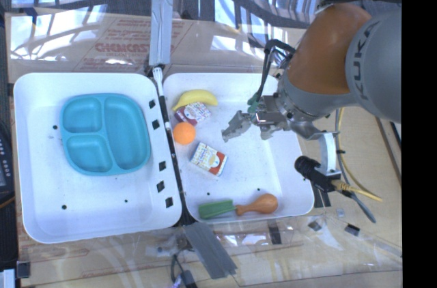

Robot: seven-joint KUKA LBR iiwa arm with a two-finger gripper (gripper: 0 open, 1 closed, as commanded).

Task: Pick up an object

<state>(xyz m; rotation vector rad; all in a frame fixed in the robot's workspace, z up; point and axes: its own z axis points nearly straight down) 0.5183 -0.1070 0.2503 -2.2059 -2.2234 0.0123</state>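
My gripper hangs over the middle of the right bin, open, with nothing between its fingers. To its left lie a yellow banana, a small white and purple pack and an orange ball, close together near the bin's left wall. A white juice box with red print lies below and to the left of the gripper. Along the bin's front edge lies a toy with a green handle and an orange-brown bulb end.
The left bin holds a blue divided plate. A ridge with black clips separates the two bins. The arm's grey body and orange band overhang the right bin's far right corner, with cables to the right.
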